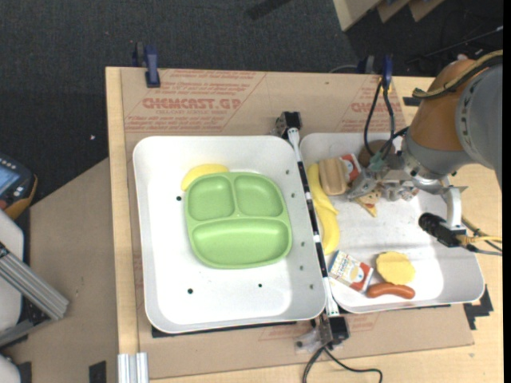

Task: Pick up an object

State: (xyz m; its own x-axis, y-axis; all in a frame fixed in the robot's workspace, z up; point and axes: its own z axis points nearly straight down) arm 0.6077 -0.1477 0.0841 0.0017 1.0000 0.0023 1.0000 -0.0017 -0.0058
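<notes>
Apparently the gripper (369,188) hung low near the right bin's (455,294) far-left corner to reach the toy food (335,175); its opening was unreadable.

Grey arm entering from the right edge of the frame, in the upper right. Orange band above the wrist, near the upper right corner, curved and facing up. Wrist angled down and toward the left. Gripper (369,188) at the end, right of centre in the frame, pointing left and slightly down. Fingers small, dark and cluttered at this distance. Black cables looping up from the wrist area toward the top of the frame.
</notes>
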